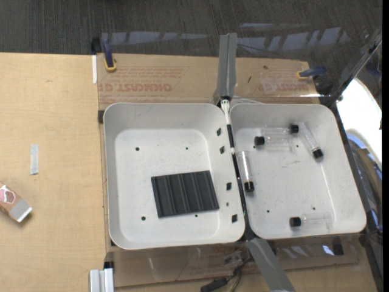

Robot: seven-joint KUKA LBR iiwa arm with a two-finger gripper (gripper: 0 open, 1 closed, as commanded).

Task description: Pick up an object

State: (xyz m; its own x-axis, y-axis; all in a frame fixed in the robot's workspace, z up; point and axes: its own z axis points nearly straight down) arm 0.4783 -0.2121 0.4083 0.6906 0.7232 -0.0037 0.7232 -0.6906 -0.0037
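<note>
Nearest, at the front edge of the desk [48, 248], beyond the front-left corner of the bins: a small pale metal bracket [100, 278]. Lying flat in the front-right corner of the right white shallow plastic bin [346, 181]: one clear plastic tube with a black cap [306, 222], cap pointing left. In the front half of the left white shallow plastic bin [115, 163], lying flat and slightly askew, apart from every wall: a dark grey ribbed rectangular pad [185, 193].

Out on the bare tan wood to the left, close to the desk's left edge: a red-and-white wrapped packet [12, 202], and a little farther back a short grey strip [34, 160].

Against the left wall of the right bin, running front to back: a second clear capped tube [245, 170], black cap at its near end. Farther back, grouped in the bin's rear half: a third clear tube [272, 140] lying crosswise with its cap to the left, a fourth tube [285, 129] just behind it with its cap to the right, and a fifth tube [312, 143] slanting toward the right wall, cap at the near end.

Behind both bins: a brown cardboard sheet with red lettering [158, 81], pinned at the desk's far edge by a blue clamp [109, 59] on the left and another blue clamp [310, 73] on the right.

State of the gripper, and how the tubes and pad lie relative to it: impossible to tell.
</note>
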